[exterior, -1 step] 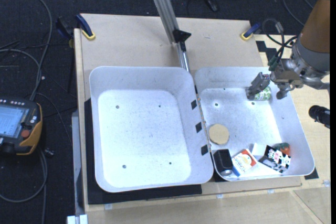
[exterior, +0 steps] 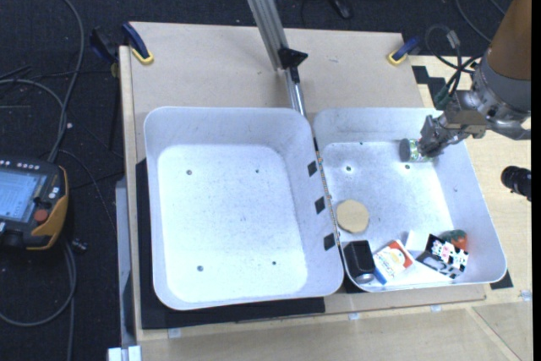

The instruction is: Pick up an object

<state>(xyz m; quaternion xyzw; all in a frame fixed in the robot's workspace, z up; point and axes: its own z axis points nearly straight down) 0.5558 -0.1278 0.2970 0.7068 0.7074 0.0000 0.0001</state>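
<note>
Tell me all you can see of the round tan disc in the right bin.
The round tan disc lies flat on the floor of the right bin, near its left wall. It looks like plain wood or cork, unmarked and matte. Nothing touches it: the black block sits just below it, apart, and the gripper is up near the bin's far side.

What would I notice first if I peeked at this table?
Probably the big robot arm reaching in from the right, its gripper down by a small greenish thing near the back of the right bin. Next, the little heap along that bin's front edge: a tan round disc, a black block and colourful packets.
</note>
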